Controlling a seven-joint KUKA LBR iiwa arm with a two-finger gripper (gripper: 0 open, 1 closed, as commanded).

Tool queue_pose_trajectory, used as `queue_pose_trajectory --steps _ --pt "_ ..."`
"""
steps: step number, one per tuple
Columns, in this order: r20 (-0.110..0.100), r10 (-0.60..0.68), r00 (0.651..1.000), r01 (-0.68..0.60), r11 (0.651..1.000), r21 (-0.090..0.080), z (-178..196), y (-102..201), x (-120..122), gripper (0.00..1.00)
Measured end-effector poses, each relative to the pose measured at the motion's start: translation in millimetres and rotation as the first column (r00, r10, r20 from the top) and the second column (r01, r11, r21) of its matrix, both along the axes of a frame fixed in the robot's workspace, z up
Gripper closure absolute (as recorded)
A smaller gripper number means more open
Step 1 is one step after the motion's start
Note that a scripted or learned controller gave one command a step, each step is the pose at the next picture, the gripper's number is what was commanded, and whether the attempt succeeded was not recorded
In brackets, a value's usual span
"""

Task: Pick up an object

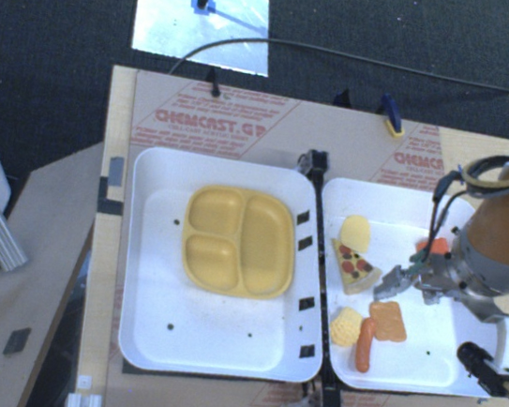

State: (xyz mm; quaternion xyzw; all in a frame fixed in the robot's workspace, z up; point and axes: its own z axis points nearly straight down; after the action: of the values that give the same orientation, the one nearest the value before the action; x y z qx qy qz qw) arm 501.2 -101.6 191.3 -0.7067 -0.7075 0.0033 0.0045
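nothing lifted yet: gripper (392, 283) hangs low in the right bin (399, 376) just beside the pizza slice (355, 267), jaws slightly apart, holding nothing.

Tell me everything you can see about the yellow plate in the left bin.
The yellow plate is a rounded-square tray that looks like matte plastic, moulded into three compartments: two smaller ones on its left half, one above the other, and one long one on its right. All three hold nothing. It lies flat and right side up, near the middle of the left bin, slightly toward the far side, resting on the white floor. Nothing else touches it; the toy foods and the claw are over in the right bin.
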Motion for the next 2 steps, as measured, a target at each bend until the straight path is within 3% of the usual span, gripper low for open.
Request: queue_pose_trajectory --steps 1,2 --pt "0.012 0.002 1.0 -0.002 1.0 -0.002 6 0 3 0.0" --pt "0.009 0.0 1.0 0.0 1.0 -0.001 -37 3 5 0.0"
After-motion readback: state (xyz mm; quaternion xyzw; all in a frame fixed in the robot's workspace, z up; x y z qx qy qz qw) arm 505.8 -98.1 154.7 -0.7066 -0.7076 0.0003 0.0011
